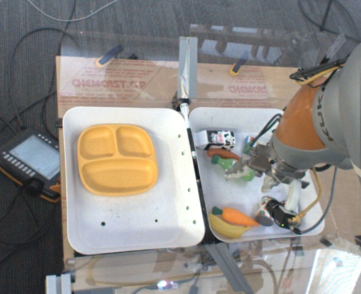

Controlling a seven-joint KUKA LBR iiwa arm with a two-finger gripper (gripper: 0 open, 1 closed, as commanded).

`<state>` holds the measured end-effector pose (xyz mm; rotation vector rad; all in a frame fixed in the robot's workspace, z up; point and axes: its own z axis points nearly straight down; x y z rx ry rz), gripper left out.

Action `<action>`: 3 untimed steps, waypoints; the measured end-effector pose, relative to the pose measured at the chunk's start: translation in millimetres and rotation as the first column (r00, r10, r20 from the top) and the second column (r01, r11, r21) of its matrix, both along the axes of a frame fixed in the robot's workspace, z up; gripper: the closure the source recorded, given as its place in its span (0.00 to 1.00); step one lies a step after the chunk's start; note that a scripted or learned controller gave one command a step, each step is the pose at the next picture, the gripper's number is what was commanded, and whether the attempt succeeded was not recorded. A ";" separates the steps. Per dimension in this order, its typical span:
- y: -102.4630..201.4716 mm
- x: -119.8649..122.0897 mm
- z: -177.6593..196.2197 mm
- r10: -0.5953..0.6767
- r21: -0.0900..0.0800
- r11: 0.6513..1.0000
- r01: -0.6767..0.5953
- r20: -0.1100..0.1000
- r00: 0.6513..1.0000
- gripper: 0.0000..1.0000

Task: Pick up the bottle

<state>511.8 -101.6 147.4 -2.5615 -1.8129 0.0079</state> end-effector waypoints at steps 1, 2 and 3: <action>-27.8 55.0 -58.6 -0.014 -0.002 1.000 0.014 0.012 1.000 0.00; -97.6 106.0 -57.7 -0.133 0.011 0.991 0.133 0.007 0.991 0.00; -91.3 106.5 -50.3 -0.123 0.016 0.992 0.123 -0.001 0.992 1.00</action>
